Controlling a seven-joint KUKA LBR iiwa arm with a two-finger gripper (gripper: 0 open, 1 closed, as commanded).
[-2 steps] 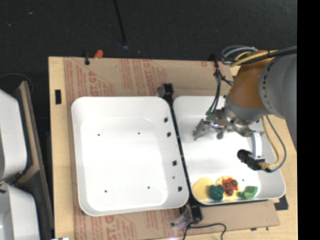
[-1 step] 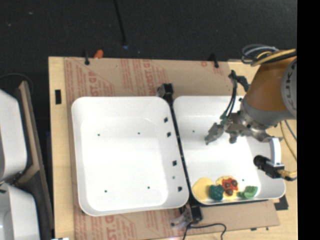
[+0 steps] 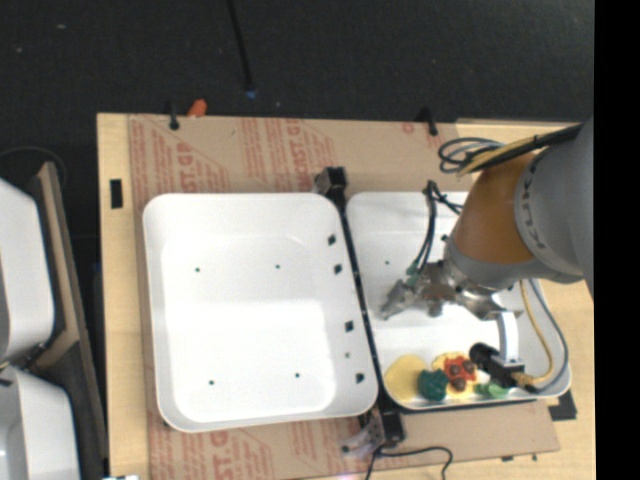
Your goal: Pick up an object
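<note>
Wooden tabletop (image 3: 115, 298) with a cardboard sheet (image 3: 240, 153) under two white bins, dark floor (image 3: 300, 38) beyond the far edge. Left bin (image 3: 250, 308); right bin (image 3: 385, 228) holds the arm (image 3: 520, 218), reaching in from the right. Gripper (image 3: 410, 296) sits low over the middle of the right bin, fingers apart, nothing between them. Small objects cluster at the right bin's near edge: a yellow disc (image 3: 405, 372), a teal lump (image 3: 433, 385), a red piece (image 3: 459, 369), a green bit (image 3: 492, 390). They lie nearer than the fingers and slightly right, apart from them.
</note>
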